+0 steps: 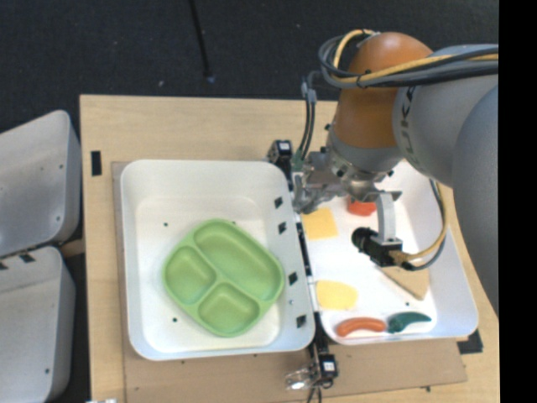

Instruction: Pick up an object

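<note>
My gripper (314, 193) hangs low over the far left part of the right bin (449, 305), close to the divider between the bins. Just in front of it a flat yellow square (320, 223) lies on the bin floor. A small red piece (362, 209) peeks out from under the wrist. Nearer the front lie a yellow blob (336, 294), an orange-red sausage shape (359, 327), a teal piece (408, 319) and a tan wedge (412, 284). I see nothing held in the gripper.
A green three-compartment plate (222, 277) lies in the left bin (138, 225). The grey arm with its orange band (382, 65) covers the back of the right bin. A black cable fitting (370, 245) hangs over the bin's middle.
</note>
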{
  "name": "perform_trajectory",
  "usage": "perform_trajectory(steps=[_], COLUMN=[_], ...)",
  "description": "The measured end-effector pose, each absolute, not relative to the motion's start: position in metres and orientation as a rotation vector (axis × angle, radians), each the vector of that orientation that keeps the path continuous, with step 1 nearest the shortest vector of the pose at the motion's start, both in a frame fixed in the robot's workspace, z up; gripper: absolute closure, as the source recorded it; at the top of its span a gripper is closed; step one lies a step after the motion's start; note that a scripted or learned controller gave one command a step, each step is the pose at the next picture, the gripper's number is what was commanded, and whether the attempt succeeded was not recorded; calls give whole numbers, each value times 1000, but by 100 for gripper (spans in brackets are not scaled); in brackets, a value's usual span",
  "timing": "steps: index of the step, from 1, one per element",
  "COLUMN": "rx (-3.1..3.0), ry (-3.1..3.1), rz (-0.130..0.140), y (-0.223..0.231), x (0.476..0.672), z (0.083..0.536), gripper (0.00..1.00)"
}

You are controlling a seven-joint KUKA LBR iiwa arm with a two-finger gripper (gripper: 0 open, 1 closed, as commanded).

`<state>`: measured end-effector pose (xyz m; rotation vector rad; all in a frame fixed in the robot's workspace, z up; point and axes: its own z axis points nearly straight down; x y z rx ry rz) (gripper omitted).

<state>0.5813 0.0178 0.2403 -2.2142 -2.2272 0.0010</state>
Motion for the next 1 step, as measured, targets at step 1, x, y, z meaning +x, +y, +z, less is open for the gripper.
perform_trajectory(steps=[1], rx=[-2215], ry=[-2229], rz=[-4], y=[64], x=[595], z=[250], gripper=[100])
